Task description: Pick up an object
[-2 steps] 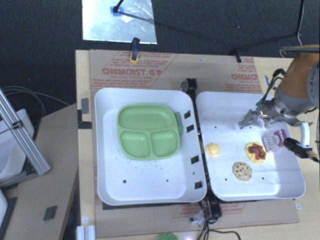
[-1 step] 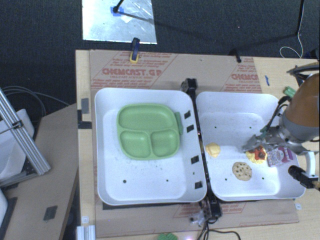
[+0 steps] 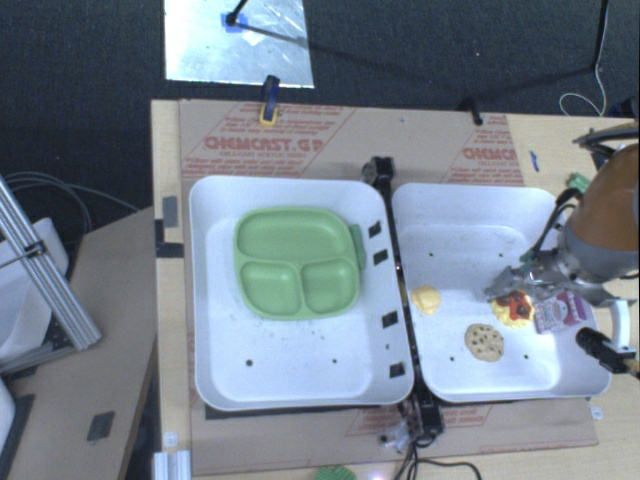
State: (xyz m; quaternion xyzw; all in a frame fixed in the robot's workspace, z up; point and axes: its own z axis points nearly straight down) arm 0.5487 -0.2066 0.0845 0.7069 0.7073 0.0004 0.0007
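Camera view: gripper [image 3: 512, 298] low in right bin [image 3: 450, 213], over red-yellow toy [image 3: 516, 311]; grip state unclear.

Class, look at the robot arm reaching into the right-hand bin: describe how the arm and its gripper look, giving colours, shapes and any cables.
The arm is a thick rounded body, orange-brown above and grey toward the wrist. A dark cable curves along its left side. The gripper is a smaller grey metallic assembly with angular parts.
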